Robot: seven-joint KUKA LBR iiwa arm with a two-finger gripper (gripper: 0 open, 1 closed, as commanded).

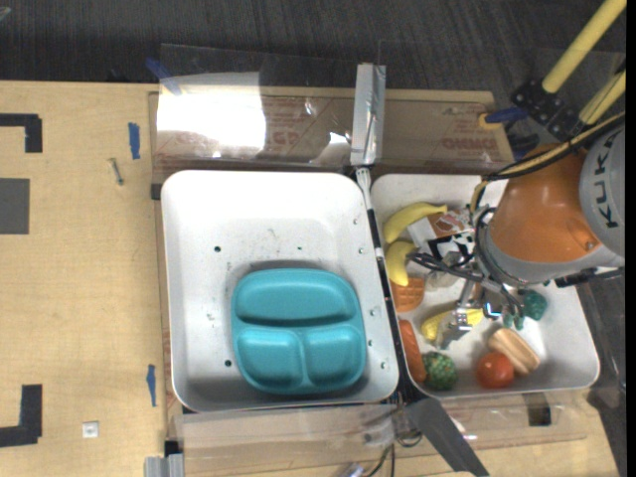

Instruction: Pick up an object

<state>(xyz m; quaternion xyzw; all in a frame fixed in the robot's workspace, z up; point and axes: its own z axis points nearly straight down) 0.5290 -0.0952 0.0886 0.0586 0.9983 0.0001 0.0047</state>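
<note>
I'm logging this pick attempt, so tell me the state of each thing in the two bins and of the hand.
Teal divided tray: flat in the left bin, upright.
Banana: lying at the right bin's far left.
Tomato: resting near the front wall.
Broccoli: resting by the front left corner.
Hot dog bun: lying beside the tomato.
Hand: low among the toy food; grip unclear.

I count two white bins (199, 207), one teal divided plate (296, 328), two bananas (409, 219), one tomato (494, 369), one broccoli floret (440, 370), one carrot (409, 342), one bread roll (517, 348)
</note>
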